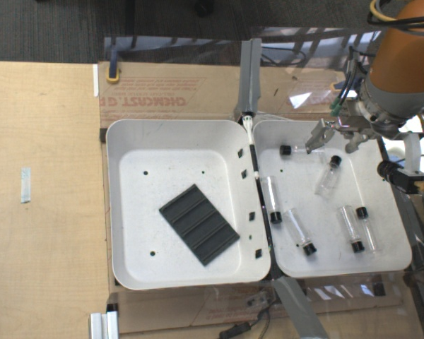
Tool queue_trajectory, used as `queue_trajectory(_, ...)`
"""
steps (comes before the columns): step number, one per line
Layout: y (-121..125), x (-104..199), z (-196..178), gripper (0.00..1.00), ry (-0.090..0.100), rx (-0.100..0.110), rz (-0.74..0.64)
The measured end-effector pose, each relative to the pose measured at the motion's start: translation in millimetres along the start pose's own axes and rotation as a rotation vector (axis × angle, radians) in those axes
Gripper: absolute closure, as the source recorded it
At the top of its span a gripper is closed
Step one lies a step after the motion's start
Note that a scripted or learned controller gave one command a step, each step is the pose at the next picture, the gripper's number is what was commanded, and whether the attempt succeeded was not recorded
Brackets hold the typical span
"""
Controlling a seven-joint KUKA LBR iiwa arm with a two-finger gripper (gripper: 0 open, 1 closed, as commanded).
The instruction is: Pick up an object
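My gripper [337, 141] hangs over the far part of the right bin [403, 256], its two fingers spread open with nothing between them. Just below it lies a clear tube with a black cap [330, 174]. More clear tubes with black caps lie in the same bin: one along the left wall [271, 202], one near the middle [300, 233], and two at the right [356, 226]. A small black cap [285, 150] sits left of the gripper. In the left bin [120, 210] lies a dark ribbed rectangular block [198, 224], turned at a slant.
A grey divider post [249, 76] stands at the back between the bins. Brown cardboard [169, 94] lies behind them and a wooden tabletop [42, 189] spreads to the left. The arm's orange band [408, 48] rises at the upper right.
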State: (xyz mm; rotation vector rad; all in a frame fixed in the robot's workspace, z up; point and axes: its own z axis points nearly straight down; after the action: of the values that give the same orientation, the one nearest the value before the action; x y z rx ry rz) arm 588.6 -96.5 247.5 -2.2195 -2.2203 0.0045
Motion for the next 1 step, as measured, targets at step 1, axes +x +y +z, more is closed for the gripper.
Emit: queue_trajectory(1,5.7,-52.7,117.9,0.0,0.0,-0.002,-0.075)
